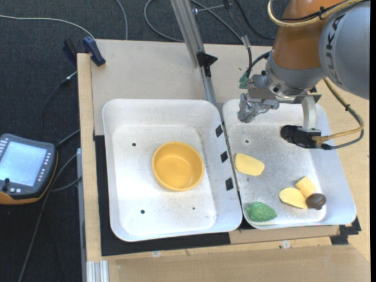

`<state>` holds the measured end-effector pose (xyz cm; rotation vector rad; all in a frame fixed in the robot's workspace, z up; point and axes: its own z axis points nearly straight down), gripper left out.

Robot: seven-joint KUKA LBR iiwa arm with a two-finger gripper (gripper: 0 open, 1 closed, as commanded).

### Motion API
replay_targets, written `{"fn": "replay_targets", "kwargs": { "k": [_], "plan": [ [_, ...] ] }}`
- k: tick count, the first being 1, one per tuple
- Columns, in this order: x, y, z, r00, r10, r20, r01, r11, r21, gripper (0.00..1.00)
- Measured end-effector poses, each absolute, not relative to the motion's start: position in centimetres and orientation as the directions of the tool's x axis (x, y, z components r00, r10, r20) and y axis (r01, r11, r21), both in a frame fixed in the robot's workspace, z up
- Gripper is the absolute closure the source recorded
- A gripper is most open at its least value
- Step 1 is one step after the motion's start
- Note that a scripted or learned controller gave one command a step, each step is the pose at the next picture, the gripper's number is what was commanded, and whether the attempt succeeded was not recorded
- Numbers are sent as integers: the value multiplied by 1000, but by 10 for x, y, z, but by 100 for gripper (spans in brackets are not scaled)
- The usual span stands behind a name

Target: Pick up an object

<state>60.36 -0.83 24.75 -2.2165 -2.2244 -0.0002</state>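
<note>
Gripper [251, 111] hanging over the upper left corner of the right bin [335, 175]; cannot tell how its claw is set. Nothing showing in its grasp. Pale yellow piece [249, 164] lying below it, mid-frame. Green object [260, 211], yellow wedge [292, 197], brown ball [316, 201] sitting lower right. Yellow bowl [177, 166] resting in the left bin [123, 157].

A robotics lab: a teach pendant [23, 168], loose cables [70, 16] on dark carpet, and a plywood bench [147, 69].

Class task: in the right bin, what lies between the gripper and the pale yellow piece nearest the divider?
Nothing: the camera view shows bare white bin floor between the gripper and the pale yellow piece.
</note>
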Motion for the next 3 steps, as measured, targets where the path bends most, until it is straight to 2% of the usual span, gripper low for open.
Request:
{"fn": "replay_targets", "kwargs": {
  "k": [1, 2, 3],
  "plan": [
    [588, 36, 253, -4, 1000, 1, 1000, 4, 0, 100],
    [571, 84, 234, -4, 1000, 1, 1000, 4, -1, 100],
    [572, 81, 235, 0, 1000, 0, 1000, 0, 0, 0]
  ]
}}
